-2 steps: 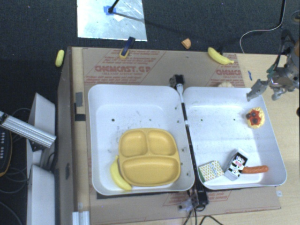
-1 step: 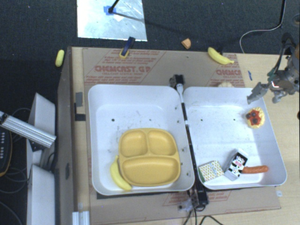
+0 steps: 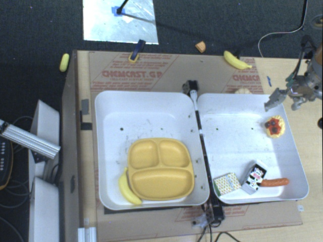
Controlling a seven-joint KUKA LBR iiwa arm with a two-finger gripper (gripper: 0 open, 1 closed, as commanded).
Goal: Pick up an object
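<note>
The gripper (image 3: 283, 101) hangs over the right bin's (image 3: 237, 110) far right corner, fingers spread, grasping nothing. The nearest object, a pizza toy (image 3: 275, 126), lies just below it in the bin. Nothing is lifted yet; descent, closing and raising remain. A sausage (image 3: 275, 182), carton (image 3: 255, 178) and packet (image 3: 226, 183) lie along the near wall.

left bin (image 3: 108, 135): divided plate (image 3: 160, 168) at the front, banana (image 3: 127, 187) touching its left front edge | right bin (image 3: 298, 160): small pizza (image 3: 274, 126) at the far right; card (image 3: 226, 183), little carton (image 3: 255, 178), sausage (image 3: 274, 182) in a row along the front | desk (image 3: 166, 69): another banana (image 3: 236, 60) behind the right bin
</note>
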